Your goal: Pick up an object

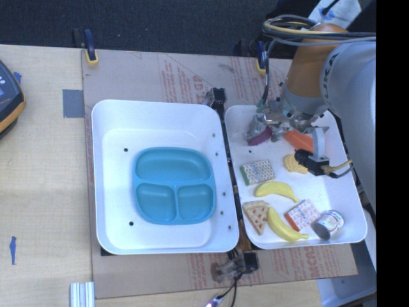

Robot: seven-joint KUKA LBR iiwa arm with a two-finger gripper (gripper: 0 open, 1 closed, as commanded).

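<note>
Two white bins sit side by side on your bench: the left bin (102, 171) holds one blue divided plate (173, 185) with three compartments, lying near its middle; the right bin (358, 226) holds all the small objects.

Count them with me. You have two bananas: one (276, 190) near the middle of the right bin, the other (284, 227) close to its front edge. One pizza slice (256, 215) lies at the front left corner, just beside the second banana. One green patterned block (257, 171) rests by the bin's left edge. One red and white box (302, 214) and one small can (328, 223) on its side sit together near the front right corner, the box touching or nearly touching the can. One small yellow piece (294, 164) lies toward the right edge, and one orange carrot-like piece (298, 139) sits just behind it. One dark purple object (258, 136) lies near the back left corner of the right bin.

Your gripper (273, 121) hangs low over that back part of the right bin, right above and beside the purple object; the view does not let you tell how the gripper is set, or whether anything is caught in it.
</note>
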